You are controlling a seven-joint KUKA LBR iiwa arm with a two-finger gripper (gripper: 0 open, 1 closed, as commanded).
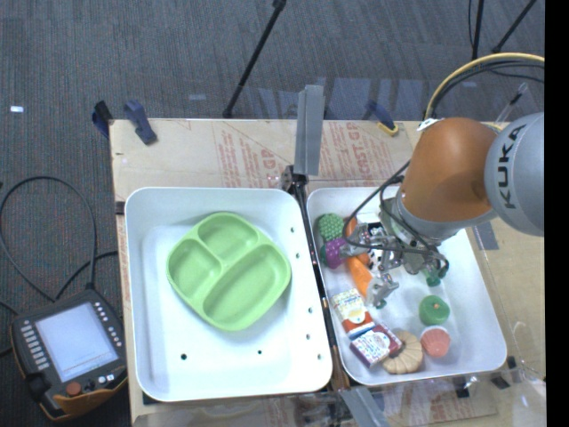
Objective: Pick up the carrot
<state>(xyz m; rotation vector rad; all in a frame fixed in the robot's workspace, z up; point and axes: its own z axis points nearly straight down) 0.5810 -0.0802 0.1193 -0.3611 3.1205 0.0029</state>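
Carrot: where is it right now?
The carrot lies in the right bin, left of centre, just below the purple toy and above the small carton, beside the pincer.

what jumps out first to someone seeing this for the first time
The bright green divided plate stands out, lying alone in the left white bin. Next comes the arm's big orange band, looming over the right bin, with the gripper lowered beside the orange carrot. Around it lies a cluster of small toy foods, among them a cookie near the bin's front edge.
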